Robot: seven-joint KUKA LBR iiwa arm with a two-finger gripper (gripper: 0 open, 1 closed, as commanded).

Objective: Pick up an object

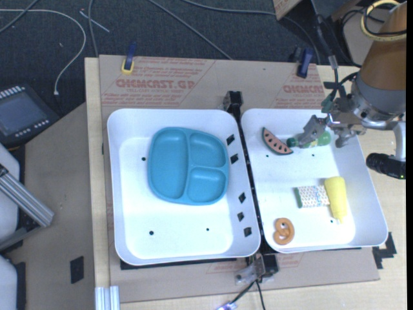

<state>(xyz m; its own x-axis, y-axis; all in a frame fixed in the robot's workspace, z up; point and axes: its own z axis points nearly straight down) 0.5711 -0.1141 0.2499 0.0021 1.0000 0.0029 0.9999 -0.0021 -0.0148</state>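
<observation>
My gripper point(314, 134) hangs low at 12 o'clock in the right bin point(361, 173), something green at its tip; grip state unclear. Watermelon slice point(276, 142) sits just beside, so I'd center before lifting.

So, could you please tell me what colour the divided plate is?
Light blue; the divided plate shows best in the camera view.

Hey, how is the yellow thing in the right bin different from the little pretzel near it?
The yellow block is plain yellow, long and solid; the pretzel is orange-brown, rounder, with holes through it. The block looks clearly larger. The block lies lengthwise beside a speckled sponge, while the pretzel sits alone near the bin's front edge. Both lie flat in the right bin, away from the tool.
</observation>
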